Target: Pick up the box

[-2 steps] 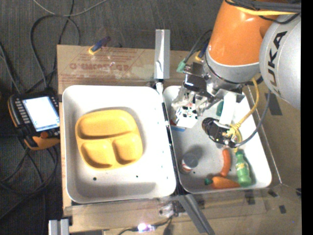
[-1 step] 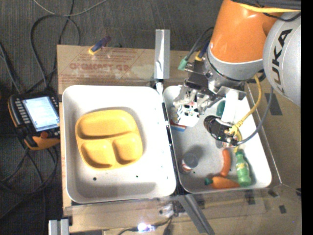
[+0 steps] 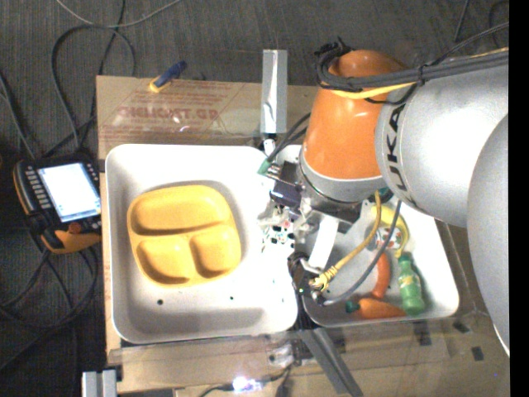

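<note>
Jaws hide under the big grey and orange robot arm [image 3: 364,139], so I cannot tell if they are open or closed, or if they have anything in them. The gripper [image 3: 291,234] hangs low over the left edge of the right white bin [image 3: 446,300], close to the wall next to the left white bin [image 3: 198,317]

Right by that left edge I see a small white thing with dark and red marks [image 3: 279,226]. I think this may be the box, but most of it is hidden, so I am not sure

If it is the box, it looks small and made of card. I think it will be light and a bit stiff, but it could squash if squeezed hard. Its sides may be smooth and slip. The best place to hold it would be across two flat sides, near the middle

Near the bottom edge of the right bin lie an orange carrot-shaped toy [image 3: 382,308] and a green plastic bottle [image 3: 409,288]. A yellow plastic tray with three parts [image 3: 186,234] sits in the middle of the left bin
</note>
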You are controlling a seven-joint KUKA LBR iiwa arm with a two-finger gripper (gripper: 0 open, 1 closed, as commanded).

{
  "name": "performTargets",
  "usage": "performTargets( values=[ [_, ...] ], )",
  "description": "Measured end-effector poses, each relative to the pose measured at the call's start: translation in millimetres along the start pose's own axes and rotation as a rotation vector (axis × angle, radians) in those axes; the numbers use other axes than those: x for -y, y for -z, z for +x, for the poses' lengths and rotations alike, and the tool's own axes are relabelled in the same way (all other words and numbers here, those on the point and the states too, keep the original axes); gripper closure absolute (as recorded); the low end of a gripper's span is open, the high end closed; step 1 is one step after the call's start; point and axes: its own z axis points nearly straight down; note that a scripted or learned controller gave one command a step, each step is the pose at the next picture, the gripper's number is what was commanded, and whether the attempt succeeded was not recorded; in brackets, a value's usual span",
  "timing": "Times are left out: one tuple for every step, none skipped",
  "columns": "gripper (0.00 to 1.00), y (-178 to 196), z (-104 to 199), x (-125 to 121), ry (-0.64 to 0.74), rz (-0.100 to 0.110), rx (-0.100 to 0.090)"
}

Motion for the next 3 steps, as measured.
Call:
performTargets(
  values=[
    [1.00, 68, -64, -23, 0.083, -0.005, -0.001],
    [1.00, 76, -63, -23, 0.084, -0.002, 0.004],
    [1.00, 84, -64, -23, 0.083, 0.001, 0.008]
  ],
)
